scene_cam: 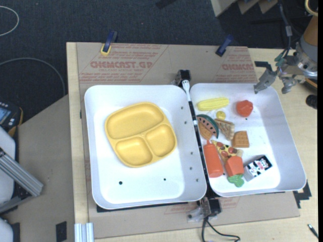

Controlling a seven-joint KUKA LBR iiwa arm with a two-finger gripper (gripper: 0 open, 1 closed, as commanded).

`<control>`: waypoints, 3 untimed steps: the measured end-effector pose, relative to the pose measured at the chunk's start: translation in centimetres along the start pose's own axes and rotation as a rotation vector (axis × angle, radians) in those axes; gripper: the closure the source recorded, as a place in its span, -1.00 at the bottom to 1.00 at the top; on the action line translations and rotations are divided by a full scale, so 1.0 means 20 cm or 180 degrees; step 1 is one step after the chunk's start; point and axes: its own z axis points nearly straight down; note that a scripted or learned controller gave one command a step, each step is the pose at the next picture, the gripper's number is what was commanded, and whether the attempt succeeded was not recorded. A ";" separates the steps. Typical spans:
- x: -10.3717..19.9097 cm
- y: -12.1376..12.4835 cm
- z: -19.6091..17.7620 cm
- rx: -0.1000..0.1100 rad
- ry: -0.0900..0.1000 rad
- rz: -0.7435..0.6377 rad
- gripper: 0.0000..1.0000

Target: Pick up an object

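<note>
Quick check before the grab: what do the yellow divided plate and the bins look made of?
Yellow divided plate: probably moulded plastic, smooth with a soft sheen and rounded compartment edges. Left bin and right bin: likely thin formed plastic, glossy white with rounded corners, though coated metal can't be ruled out.

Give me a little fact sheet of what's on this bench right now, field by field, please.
left bin: holds a yellow divided plate
right bin: holds a pile of toy food
toy food seen: corn cob, red tomato, waffle piece, watermelon slice
other item: small black and white block
gripper: open, above the far right corner of the right bin, holding nothing
bench top: brown board with blue clamps at the far edge
</note>
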 end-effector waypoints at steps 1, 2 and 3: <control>0.00 0.02 -0.05 -0.0050 -0.0013 -0.0011 -1.00; 0.00 0.03 0.26 -0.0040 -0.0012 -0.0017 -1.00; 0.00 0.03 0.46 -0.0041 -0.0009 -0.0017 -1.00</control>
